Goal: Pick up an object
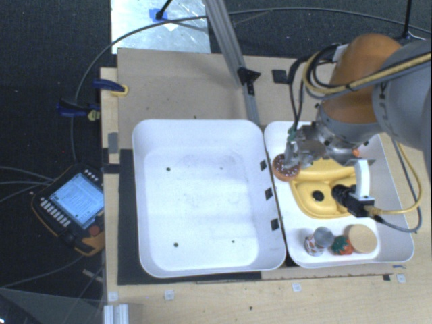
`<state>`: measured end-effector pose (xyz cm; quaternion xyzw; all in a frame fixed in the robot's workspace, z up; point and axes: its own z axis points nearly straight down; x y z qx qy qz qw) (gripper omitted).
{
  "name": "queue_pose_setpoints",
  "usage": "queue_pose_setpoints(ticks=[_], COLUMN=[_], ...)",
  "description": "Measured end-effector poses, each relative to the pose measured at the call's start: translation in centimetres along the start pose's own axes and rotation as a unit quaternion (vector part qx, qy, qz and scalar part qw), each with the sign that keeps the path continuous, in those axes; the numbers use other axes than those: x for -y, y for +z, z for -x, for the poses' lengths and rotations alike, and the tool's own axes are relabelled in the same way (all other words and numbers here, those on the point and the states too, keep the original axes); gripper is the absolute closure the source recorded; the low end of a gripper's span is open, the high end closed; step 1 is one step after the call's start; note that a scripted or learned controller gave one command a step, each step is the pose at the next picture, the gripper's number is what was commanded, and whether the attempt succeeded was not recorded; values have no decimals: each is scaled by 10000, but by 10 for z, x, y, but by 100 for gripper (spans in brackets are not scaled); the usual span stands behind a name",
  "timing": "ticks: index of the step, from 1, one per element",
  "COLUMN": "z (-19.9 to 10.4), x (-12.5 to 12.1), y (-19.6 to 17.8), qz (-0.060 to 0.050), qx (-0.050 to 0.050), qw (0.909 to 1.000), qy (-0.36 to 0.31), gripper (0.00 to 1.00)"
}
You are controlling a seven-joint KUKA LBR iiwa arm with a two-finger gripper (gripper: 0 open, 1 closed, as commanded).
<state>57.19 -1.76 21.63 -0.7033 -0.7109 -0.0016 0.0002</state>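
Note:
The right bin (398, 252) holds several objects. A brown ring-shaped piece with a pink top (284, 168) lies at its left wall. A large yellow curved object (318, 189) rests in the middle. Along the front edge sit a small grey-and-white piece (317, 240), a red and green strawberry-like toy (341, 246) and a tan round disc (362, 238). My gripper (293, 156) hangs low over the bin's left side, directly above and touching or nearly touching the brown ring. Nothing is visibly lifted.
The left bin (145, 181) lies beside the right one, with black clips on the shared wall (268, 193). The grey and orange arm (364, 79) covers the right bin's back part. A metal pole (229, 39) leans in at the back. A handheld pendant (71, 204) lies off the bench's left.

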Motion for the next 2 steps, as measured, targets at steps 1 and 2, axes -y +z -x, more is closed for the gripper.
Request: queue_pose_setpoints(ticks=[1, 2], z=[-60, -114], x=[1, 16], y=[-8, -18], qz=[-3, -5], qx=[-3, 0], qw=[10000, 10000], qy=[-4, 0], gripper=[100, 100])
